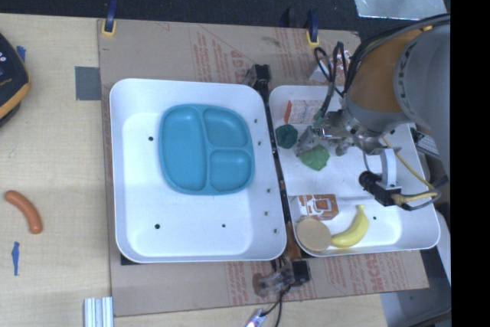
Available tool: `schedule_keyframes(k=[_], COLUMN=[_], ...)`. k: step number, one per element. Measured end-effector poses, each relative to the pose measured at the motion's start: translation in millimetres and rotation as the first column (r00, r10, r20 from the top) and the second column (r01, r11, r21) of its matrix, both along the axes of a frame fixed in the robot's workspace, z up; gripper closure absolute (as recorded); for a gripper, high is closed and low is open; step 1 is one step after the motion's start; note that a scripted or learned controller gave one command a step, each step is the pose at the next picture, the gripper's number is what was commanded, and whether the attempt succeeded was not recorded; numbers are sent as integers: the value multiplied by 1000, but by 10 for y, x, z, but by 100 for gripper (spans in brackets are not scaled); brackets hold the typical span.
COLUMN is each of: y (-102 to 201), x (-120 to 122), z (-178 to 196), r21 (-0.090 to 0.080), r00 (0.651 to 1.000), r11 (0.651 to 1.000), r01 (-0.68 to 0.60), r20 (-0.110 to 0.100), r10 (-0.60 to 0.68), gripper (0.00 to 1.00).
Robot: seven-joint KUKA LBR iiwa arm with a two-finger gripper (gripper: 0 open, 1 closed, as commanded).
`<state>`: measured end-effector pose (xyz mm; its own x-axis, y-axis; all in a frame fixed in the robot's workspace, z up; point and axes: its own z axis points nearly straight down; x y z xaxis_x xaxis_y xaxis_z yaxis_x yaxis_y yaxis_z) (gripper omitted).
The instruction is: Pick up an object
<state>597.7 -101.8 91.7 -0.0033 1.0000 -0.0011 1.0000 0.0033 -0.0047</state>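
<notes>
A: Green, lumpy, that toy lies in the right bin, touching the pincer, whose finger state cannot be told

B: Likely risk?

A: A slanted descent could nudge it toward the darker green ball instead of gripping. It looks squat, with no clear long axis or heading

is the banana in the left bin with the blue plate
No, the banana lies in the right bin, while the blue divided plate sits in the left bin.
</notes>
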Motion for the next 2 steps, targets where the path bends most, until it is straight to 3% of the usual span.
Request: schedule_keyframes(k=[1,2], y=[-8,-8], x=[3,2], z=[106,105], r21=[-1,-1], r00=[1000,1000], r11=[1000,1000], r01=[-1,-2], r20=[-1,-1], r10=[1,2], gripper=[100,0])
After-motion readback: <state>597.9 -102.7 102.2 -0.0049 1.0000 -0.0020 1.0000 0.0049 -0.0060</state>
